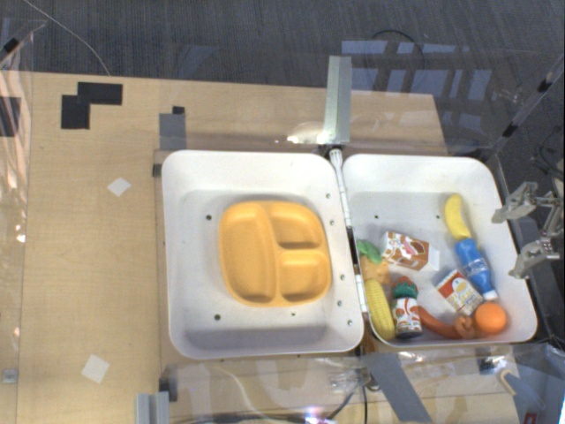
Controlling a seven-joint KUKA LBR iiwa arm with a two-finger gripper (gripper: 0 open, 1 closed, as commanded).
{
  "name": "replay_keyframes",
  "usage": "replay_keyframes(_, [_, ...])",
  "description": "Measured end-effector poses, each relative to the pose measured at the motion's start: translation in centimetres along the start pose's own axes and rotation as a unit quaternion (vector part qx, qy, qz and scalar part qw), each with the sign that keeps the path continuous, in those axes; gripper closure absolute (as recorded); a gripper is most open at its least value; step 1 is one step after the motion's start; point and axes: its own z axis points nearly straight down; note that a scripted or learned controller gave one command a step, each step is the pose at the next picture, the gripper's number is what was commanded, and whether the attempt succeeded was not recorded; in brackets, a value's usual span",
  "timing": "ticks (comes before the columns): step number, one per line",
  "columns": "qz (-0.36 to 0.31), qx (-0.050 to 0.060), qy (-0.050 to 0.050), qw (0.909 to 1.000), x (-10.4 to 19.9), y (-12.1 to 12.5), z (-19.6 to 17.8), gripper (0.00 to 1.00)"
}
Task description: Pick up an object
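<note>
Your pincer [537, 230] hangs past the right bin's [415, 173] right edge; I cannot tell its state.

A robotics lab: taped wooden bench [88, 263], clear guard panels [521, 104], two white bins [177, 237].

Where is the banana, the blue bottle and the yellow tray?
banana [455, 217], camera view, middle of its yellow body.
blue bottle [475, 268], camera view, middle of its blue body.
yellow tray [274, 253], camera view, ridge between its compartments.
</note>
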Motion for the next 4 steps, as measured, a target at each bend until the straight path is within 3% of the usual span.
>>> replay_keyframes(1, [-0.003, 0.002, -0.006, 1.0, -0.3, 0.1, -1.3, 1.0])
replay_keyframes(2, [-0.002, -0.002, 0.003, 1.0, -7.0, -0.1, 4.9, 1.0])
replay_keyframes(3, [0.035, -0.001, -0.001, 0.9994, -17.1, 0.0, 4.1, 1.0])
replay_keyframes(4, [0.025, 0.001, -0.004, 0.9997, -16.3, -0.3, -0.4, 1.0])
